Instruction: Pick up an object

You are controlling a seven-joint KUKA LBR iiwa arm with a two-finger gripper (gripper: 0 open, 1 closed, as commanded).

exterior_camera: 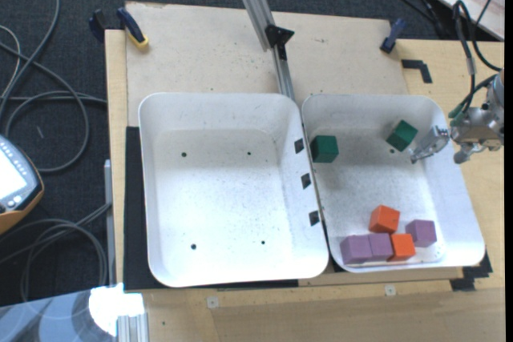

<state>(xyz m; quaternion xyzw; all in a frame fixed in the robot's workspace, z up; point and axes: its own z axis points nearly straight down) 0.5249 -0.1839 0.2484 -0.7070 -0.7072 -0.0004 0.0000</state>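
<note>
We see the tabletop filling the middle of the frame, with two white bins on it. The left bin sits at centre left. The right bin sits at centre right and holds all the blocks. One green block lies at its upper left, near the divider. Another green block lies at its upper right, just beside the hand. At the lower part two purple blocks and two orange blocks lie close together. The hand comes from the right edge; we cannot tell if it is released or clenched, and nothing shows between its tips
</note>
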